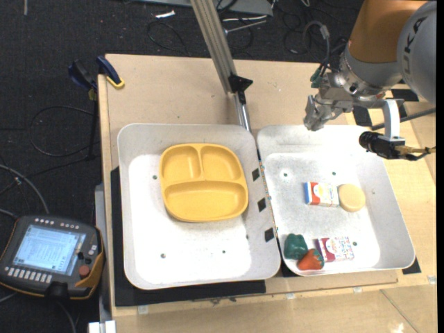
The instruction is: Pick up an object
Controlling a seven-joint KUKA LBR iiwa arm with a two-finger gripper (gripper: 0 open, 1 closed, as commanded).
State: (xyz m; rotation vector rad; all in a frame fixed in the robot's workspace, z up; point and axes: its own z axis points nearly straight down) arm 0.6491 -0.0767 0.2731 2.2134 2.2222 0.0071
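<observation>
Yellow tray [204, 183] in left bin [139, 255].

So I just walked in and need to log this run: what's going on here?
The arm's gripper hovers over the far edge of the right bin with nothing between its fingers. In that bin lie a small carton touching a pale round piece, and near the front a green item, a red one and another carton. A yellow divided plate sits in the left bin.
</observation>
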